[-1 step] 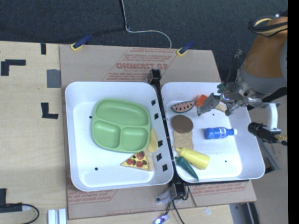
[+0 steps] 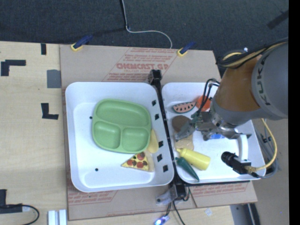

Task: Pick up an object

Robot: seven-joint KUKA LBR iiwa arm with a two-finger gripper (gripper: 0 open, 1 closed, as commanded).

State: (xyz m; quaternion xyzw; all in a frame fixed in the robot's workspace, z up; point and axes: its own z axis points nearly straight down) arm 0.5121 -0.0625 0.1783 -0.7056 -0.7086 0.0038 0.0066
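Note:
The arm reaches from the right, low over the right bin (image 2: 225,175). Its gripper (image 2: 200,124) is down among the toys near the bin's middle. Just left of it sit a brown rounded piece (image 2: 181,123) and a tan piece (image 2: 183,134). A watermelon slice (image 2: 183,108) rests behind those, and an orange item (image 2: 200,101) pokes out beside the wrist. A small blue thing (image 2: 216,136) shows under the gripper's body. Toward the front lie a yellow bottle (image 2: 196,158) and a green vegetable (image 2: 187,168). I see nothing lifted.
The left bin (image 2: 77,125) holds a green divided plate (image 2: 122,125), a pizza slice (image 2: 138,161) and a yellow wedge (image 2: 153,141) by the divider. The arm's bulk covers the right bin's far right part. Black clips line the shared wall (image 2: 162,125).

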